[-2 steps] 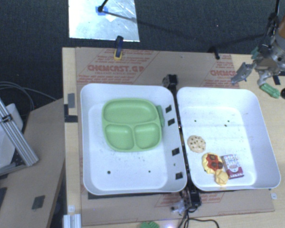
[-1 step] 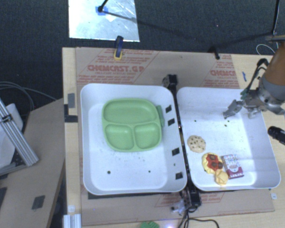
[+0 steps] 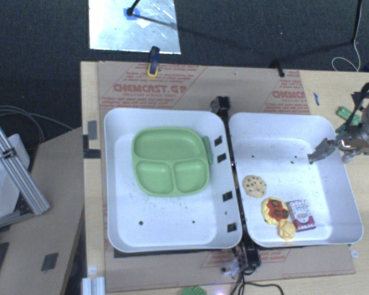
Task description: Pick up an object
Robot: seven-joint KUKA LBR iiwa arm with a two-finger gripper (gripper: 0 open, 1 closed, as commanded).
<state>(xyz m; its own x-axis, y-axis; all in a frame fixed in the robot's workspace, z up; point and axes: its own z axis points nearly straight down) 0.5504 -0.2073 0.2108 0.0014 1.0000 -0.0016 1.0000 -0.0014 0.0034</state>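
In the right bin (image 3: 332, 131) a round tan cookie (image 3: 254, 185) lies near the left wall. In front of it sit a red-and-yellow toy food piece (image 3: 274, 210), a small yellow piece (image 3: 286, 229) and a red-and-white packet (image 3: 301, 215), bunched together at the bin's front. My gripper (image 3: 329, 155) hangs over the bin's right side, well back and to the right of these objects. Its fingers (image 3: 318, 151) stand apart, open, with nothing between them.
The left bin (image 3: 120, 220) holds a green divided plate (image 3: 171, 161). A black divider (image 3: 227, 165) with clips runs between the bins. A shiny metal sheet (image 3: 134, 17) lies on the dark floor behind the bench. A metal frame (image 3: 12, 165) stands at far left.
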